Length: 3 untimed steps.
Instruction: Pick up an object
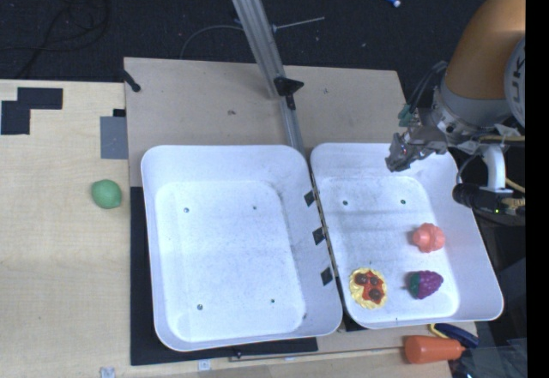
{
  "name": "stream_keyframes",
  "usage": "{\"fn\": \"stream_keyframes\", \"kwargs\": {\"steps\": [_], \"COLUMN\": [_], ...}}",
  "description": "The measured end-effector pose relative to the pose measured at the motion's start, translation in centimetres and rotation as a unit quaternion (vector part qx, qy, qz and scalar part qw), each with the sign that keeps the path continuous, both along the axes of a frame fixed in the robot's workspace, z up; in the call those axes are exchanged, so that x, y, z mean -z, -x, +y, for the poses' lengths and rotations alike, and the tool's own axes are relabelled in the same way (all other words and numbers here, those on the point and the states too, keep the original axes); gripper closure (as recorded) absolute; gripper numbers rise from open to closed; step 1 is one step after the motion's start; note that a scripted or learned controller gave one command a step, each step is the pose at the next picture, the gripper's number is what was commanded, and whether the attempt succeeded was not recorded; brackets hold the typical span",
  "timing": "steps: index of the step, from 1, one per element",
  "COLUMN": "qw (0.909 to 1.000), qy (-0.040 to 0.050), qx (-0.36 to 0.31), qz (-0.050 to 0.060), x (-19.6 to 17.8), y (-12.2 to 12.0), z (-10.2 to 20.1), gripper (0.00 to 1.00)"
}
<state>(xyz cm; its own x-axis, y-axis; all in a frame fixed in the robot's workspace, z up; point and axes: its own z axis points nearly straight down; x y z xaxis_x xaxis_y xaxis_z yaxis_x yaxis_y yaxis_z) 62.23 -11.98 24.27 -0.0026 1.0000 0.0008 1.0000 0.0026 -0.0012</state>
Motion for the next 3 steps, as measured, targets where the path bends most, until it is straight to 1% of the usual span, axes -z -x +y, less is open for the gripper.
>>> {"fn": "stream_keyframes", "kwargs": {"steps": [1, 2, 3], "qw": [1.0, 1.0, 1.0], "qy": [0.0004, -0.0001, 0.0], "qx": [0.0, 0.0, 0.0], "qz": [-0.001, 0.0, 0.0], "x": [-0.8, 0.5, 1.7], "y": [0.2, 1.3, 1.7], "z": [5.1, 10.7, 16.0], "gripper": [1.0, 1.0, 1.0]}}
